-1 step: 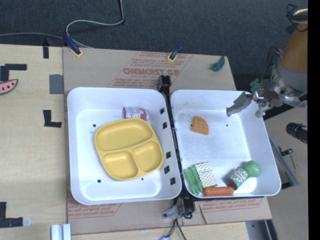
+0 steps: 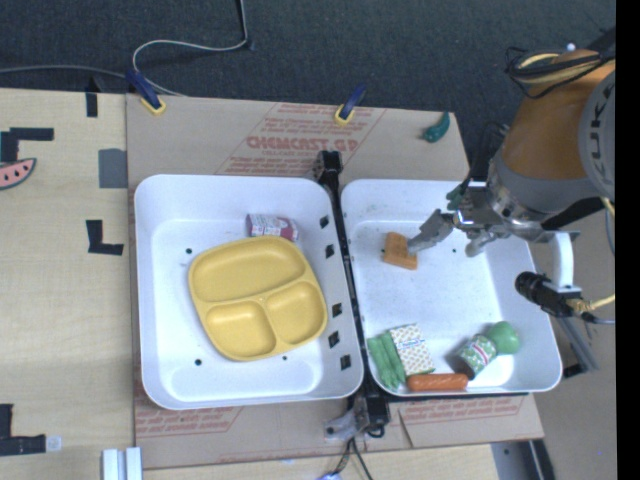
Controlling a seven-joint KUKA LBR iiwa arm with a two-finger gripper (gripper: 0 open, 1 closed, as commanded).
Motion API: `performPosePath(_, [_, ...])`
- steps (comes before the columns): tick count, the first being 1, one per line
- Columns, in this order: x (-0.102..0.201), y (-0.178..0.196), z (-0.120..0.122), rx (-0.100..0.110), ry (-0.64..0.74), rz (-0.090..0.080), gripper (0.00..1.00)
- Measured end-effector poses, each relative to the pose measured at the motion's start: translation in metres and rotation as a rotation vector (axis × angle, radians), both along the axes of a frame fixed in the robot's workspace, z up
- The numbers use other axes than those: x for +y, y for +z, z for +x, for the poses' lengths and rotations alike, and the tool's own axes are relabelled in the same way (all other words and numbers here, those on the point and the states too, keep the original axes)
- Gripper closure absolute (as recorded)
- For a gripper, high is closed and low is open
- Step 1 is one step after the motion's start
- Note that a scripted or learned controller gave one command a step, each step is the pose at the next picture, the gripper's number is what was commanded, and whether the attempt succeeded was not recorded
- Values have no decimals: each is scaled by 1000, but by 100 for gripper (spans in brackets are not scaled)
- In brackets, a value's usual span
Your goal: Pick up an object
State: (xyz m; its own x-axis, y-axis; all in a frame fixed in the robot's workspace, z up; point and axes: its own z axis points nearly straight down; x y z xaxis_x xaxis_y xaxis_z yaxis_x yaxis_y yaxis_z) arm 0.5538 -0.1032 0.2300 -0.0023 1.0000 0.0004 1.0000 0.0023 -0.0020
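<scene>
In the left bin (image 2: 160, 268) a yellow three-compartment tray (image 2: 258, 296) lies at a slant, a small labelled can (image 2: 272, 227) just behind it, print too small to read. The cardboard (image 2: 300, 143) behind reads "CHEMCAST GP". In the right bin (image 2: 520, 298), a small tan-orange block (image 2: 400, 251) lies near the back left, long axis roughly front to back, with the gripper (image 2: 455, 233) just right of it, fingers spread and holding nothing.

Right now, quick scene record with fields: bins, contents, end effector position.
left bin: yellow tray; small can at its far edge
right bin: brown block near far-left; green pack, patterned box, orange stick, green bottle along near edge
end effector: over right bin, just right of brown block; nothing seen between fingers
arm: enters from right
bench: teal item beyond right bin
</scene>
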Motion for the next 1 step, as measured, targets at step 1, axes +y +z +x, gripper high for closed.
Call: performPosePath(1, [1, -142, 42, -3, -1, 0, 0])
